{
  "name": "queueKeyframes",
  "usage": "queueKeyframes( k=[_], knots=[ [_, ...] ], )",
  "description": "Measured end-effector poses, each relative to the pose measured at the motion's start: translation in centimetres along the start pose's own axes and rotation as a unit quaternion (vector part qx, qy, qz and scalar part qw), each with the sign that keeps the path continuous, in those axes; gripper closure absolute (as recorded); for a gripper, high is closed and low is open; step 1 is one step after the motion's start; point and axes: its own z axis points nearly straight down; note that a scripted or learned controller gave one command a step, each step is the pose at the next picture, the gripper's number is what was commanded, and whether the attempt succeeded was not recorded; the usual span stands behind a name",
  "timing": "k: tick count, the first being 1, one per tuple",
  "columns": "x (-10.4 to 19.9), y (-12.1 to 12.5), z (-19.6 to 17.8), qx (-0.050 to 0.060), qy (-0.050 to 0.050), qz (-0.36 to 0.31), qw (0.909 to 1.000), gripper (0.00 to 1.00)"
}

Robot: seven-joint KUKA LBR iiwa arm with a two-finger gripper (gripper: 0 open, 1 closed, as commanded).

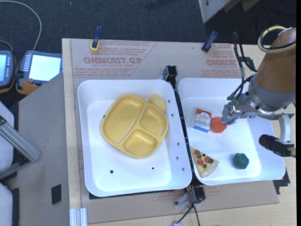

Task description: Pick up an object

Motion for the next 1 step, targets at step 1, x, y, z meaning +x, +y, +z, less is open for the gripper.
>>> queueKeyframes(
  k=[1],
  knots=[
    [4.98,1.34,-1.05,-0.002,-0.001,0.0,1.0,1.0]
  ],
)
